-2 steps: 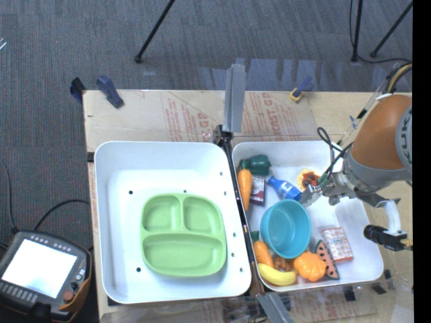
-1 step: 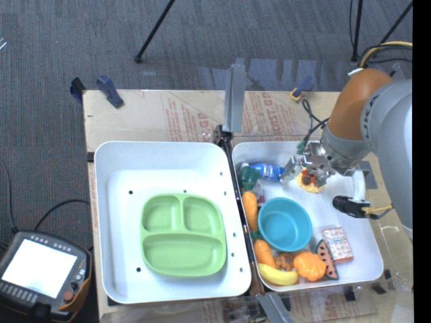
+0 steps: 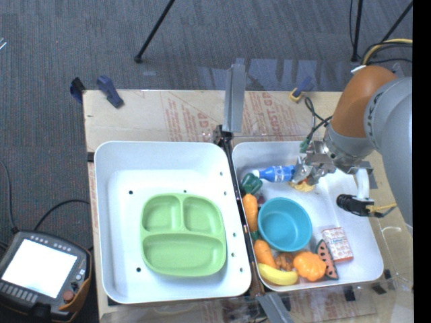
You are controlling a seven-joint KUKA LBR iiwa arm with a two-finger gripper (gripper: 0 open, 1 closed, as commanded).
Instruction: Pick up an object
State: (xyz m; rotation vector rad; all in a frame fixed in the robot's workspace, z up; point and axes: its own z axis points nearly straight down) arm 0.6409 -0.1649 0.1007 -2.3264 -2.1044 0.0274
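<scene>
Reaching: we have our gripper (image 3: pixel 311 170) low in the far part of the right bin (image 3: pixel 367 261), just beside the blue bottle (image 3: pixel 276 173).
Gripper state: we cannot tell; the fingertips blur into a small yellowish thing under them.
Candidate object: the blue bottle lies on its side against the bin's far wall, its near end touching or nearly touching our gripper.
Other objects in the right bin: a blue bowl (image 3: pixel 284 224) in the middle, carrots (image 3: pixel 250 210) along the left wall, a banana (image 3: pixel 277 274) and an orange pepper-like toy (image 3: pixel 308 266) at the near edge, a small pink box (image 3: pixel 337 243) to the right, a green piece (image 3: pixel 251 182) beside the bottle's cap end.
Left bin: holds a green divided plate (image 3: pixel 183 235), lying flat.
Progress: we judge the approach done, since we sit at object height; nothing visibly hangs from us.
Left to do: secure a grip and lift something clear of the bin.
</scene>
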